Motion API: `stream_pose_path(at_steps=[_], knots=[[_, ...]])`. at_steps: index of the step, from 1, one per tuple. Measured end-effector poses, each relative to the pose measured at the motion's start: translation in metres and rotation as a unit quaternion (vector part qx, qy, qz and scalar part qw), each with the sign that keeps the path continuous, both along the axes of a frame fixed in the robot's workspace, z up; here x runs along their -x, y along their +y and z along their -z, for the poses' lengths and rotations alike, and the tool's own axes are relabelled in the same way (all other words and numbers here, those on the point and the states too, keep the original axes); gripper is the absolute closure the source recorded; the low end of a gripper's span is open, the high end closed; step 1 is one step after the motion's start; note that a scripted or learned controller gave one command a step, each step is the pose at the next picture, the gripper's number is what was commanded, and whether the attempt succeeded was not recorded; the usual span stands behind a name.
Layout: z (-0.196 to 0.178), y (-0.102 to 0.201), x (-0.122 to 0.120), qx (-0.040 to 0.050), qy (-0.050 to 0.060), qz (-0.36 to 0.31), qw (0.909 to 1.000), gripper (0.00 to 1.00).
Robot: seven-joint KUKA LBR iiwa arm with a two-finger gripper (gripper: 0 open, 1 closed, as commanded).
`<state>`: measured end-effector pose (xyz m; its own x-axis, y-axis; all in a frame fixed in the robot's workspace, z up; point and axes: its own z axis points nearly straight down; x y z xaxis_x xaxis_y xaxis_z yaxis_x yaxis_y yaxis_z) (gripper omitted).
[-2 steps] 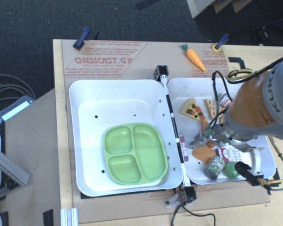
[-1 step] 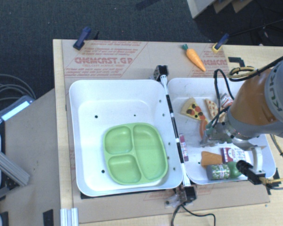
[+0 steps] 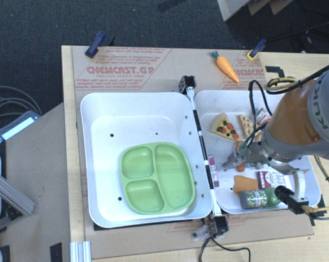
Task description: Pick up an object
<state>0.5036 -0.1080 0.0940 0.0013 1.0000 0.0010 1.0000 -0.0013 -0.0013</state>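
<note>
Fingers of the gripper (image 3: 234,161) we see spread apart, empty, low in the right bin (image 3: 312,185). Just below lie an orange piece (image 3: 245,184) and a green bottle (image 3: 260,198) (pizza slice (image 3: 226,127) sits above).

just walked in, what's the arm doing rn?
The arm has reached into the right bin, its pincer low among the toys there: pizza slices, an orange piece and a green bottle. Nothing is visibly held between its fingers. The left bin holds a green divided tray. A toy carrot lies on the bench beyond the bins.
</note>
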Motion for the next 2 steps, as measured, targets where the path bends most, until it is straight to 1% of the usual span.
stream_pose_path(at_steps=[1,2], knots=[[-0.01,0.0,0.0,0.0003,-0.001,0.0,1.0,1.0],[-0.091,0.06,-0.025,0.0001,-0.001,-0.001,1.0,1.0]])
